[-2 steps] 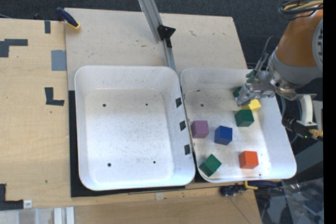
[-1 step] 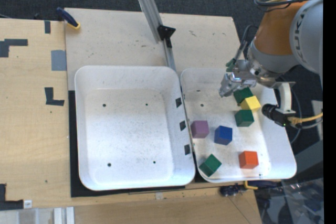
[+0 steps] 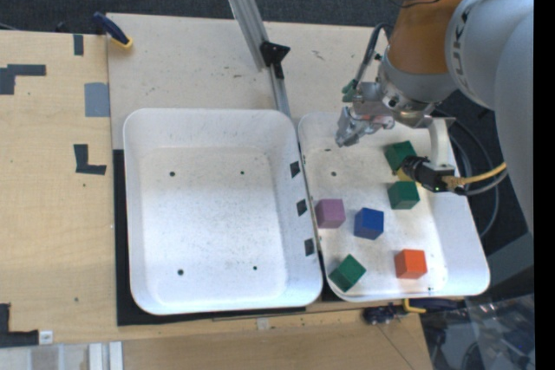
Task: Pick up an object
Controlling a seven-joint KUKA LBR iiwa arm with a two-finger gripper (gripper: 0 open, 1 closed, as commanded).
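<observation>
Green cube [image 3: 348, 271] nearest, matte | metal tool [image 3: 350, 133] above right bin [image 3: 464, 230] | grip state possibly unreadable

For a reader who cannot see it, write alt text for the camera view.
A grey robot arm with an orange band reaches in from the right, its claw hanging over the far end of the right bin. That bin holds six small blocks: three green, one purple, one blue, one orange. The left bin sits beside it.
</observation>
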